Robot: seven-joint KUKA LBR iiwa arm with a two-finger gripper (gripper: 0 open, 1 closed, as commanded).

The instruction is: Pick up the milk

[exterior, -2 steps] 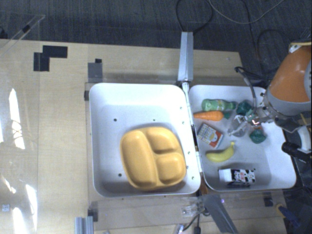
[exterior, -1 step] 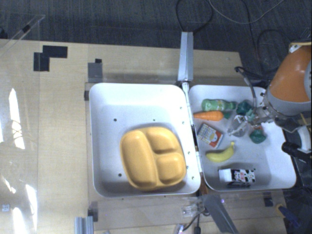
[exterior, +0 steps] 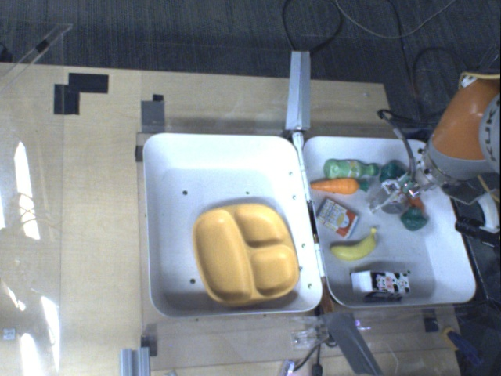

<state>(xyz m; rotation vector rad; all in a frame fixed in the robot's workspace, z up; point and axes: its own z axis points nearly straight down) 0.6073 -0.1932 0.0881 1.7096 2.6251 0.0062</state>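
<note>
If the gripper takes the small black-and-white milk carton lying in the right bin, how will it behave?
The small black-and-white milk carton looks boxy with flat faces, so it probably will not roll. It lies on its side near the right white bin's front wall, apart from the yellow banana; it likely slides if pushed. It seems light.

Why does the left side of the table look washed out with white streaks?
In the camera view, a clear plastic sheet over the pale wooden bench reflects overhead light as white glare; the yellow divided tray casts a soft shadow; the end effector looks blurred.
</note>
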